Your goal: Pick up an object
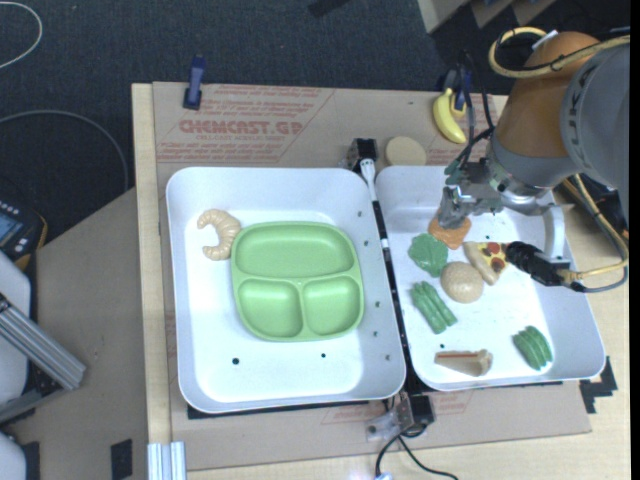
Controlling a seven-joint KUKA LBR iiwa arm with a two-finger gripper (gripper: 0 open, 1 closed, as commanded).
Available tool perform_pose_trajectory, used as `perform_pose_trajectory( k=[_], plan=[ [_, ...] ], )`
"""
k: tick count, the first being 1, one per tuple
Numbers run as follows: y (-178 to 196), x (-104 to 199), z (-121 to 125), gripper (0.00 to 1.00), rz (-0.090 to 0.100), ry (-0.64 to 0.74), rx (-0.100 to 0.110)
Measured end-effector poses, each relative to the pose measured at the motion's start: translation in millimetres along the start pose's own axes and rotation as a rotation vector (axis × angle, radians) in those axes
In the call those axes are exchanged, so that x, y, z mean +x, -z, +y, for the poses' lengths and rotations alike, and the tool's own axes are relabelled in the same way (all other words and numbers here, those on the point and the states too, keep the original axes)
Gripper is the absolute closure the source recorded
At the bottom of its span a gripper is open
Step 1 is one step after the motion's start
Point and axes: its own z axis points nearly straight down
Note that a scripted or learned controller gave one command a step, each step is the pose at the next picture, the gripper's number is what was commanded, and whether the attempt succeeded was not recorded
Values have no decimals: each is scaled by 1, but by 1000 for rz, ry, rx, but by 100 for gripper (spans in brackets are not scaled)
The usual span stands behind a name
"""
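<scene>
My gripper (455, 206) hangs low over the back left part of the right bin (585, 318), right above a small orange food piece (450, 234). Around that piece lie a leafy green piece (428, 255), a beige round bun (462, 281) and a pizza slice (488, 260). Nearer the front are a long green vegetable (433, 306), a dark green pepper (533, 347) and a tan wedge (465, 361). Whether the gripper touches the orange piece cannot be told.
The left bin (190, 268) holds a green divided plate (297, 278) and a croissant (218, 233). Behind the bins, on the board, lie a banana (449, 114), a beige disc (405, 151) and a blue clip (195, 81).
</scene>
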Motion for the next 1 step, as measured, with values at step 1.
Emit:
perform_pose_trajectory(
  k=[1],
  plan=[
    [10, 0, 1, 100, 0, 1, -2]
  ],
)
